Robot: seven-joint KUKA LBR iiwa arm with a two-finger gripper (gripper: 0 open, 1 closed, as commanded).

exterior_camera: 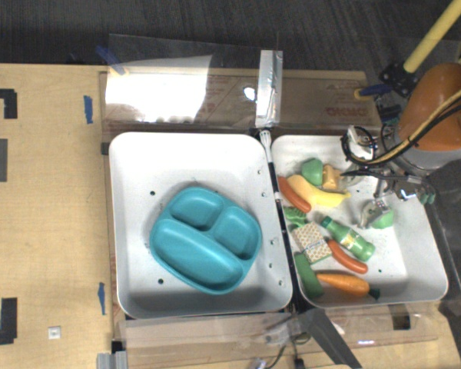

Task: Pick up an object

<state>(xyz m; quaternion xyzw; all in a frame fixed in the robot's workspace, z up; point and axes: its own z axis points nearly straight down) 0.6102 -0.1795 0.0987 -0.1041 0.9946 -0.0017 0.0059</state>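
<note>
The right bin (415, 271) holds several toy foods. Among them are a yellow banana (316, 195), a red-orange pepper (294, 195), a green vegetable (313, 171), a green bottle (348, 237), a red sausage (348, 259) and a carrot (343, 283). My gripper (379, 206) reaches down into the right half of this bin. Directly at its tip lies a small pale green piece (383, 221). Whether that piece is held is not visible.
In the left bin (131, 167) sits a teal divided plate (206, 237). A checkered cracker (313, 241) and a dark green cucumber (307, 275) lie by the divider between the bins. Cables (369, 154) hang over the right bin's far corner.
</note>
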